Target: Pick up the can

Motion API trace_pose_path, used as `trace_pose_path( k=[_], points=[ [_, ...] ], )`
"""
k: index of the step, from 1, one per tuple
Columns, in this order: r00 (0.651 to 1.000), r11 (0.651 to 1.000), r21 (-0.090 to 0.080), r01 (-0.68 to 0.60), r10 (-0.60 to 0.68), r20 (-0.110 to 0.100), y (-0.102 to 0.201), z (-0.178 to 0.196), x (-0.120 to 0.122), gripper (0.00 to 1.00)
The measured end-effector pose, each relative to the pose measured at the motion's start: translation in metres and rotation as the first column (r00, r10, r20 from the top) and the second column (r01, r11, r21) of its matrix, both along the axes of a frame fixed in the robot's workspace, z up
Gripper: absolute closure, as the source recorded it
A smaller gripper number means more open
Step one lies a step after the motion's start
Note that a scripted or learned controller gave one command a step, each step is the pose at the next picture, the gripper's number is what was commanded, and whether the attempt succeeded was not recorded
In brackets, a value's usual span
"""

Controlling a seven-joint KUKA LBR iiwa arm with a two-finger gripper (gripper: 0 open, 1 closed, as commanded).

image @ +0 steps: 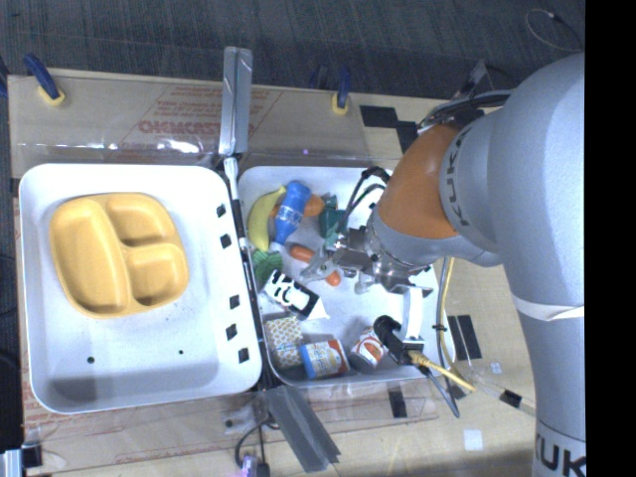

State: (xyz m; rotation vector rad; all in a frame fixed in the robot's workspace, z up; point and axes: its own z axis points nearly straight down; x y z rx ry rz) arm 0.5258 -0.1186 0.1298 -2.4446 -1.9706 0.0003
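While my grey arm with its orange band (422,192) leans in over the right white bin (260,182), it covers much of that bin's far side, so whatever lies under my wrist is hidden from view. My end effector (343,256) hangs low above the middle of the bin, near a small orange piece (301,253) and a red bit (334,278), but its metal parts blur together there and I cannot tell how it stands or whether it has hold of anything. The short can with the blue rim and printed label (321,357) lies on its side at the bin's near edge, between a patterned packet (284,339) and a small red-and-white cup (369,350), well apart from my end effector. A yellow banana (260,219) and a blue bottle (289,210) lie at the bin's far left, touching or nearly so. A black-and-white block (288,292) sits just left of centre. The left white bin (40,366) holds a yellow divided tray (117,251). Blue clamps (44,79) on the table are partly cut off.
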Motion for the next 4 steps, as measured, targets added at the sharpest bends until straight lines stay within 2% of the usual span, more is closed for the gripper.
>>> trace_pose_path(
  k=[1, 2, 3, 4],
  points=[
    [1.000, 1.000, 0.000, -0.031, 0.031, -0.001, -0.005, 0.074, -0.049, 0.00],
    [0.970, 0.970, -0.002, -0.242, 0.242, 0.000, -0.067, 0.082, -0.049, 0.00],
    [0.808, 0.808, 0.003, -0.589, 0.589, -0.001, -0.066, 0.003, -0.050, 0.00],
    [0.791, 0.791, 0.001, -0.612, 0.612, 0.001, -0.084, -0.038, -0.049, 0.00]
  ],
)
